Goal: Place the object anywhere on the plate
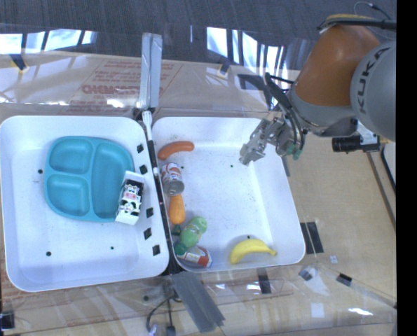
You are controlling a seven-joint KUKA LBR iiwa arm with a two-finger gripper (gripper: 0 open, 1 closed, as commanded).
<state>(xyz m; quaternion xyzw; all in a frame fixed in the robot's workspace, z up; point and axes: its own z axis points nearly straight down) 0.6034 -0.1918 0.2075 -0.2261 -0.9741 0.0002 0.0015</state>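
Your end effector hangs over the upper right of the right white bin, holding nothing; you cannot tell how it is set. No object is singled out. The nearest loose candidates are the orange hot-dog toy and, near the front, the yellow plastic banana. The banana is probably light, stiff and smooth: take it across its thick middle. The blue compartment plate sits in the left bin, a cow-print carton leaning on its edge.

The blue plate looks like smooth matt plastic. Both white bins are glossy plastic. The banana has a smooth, plasticky sheen. The bench beside the bins is pale wood.
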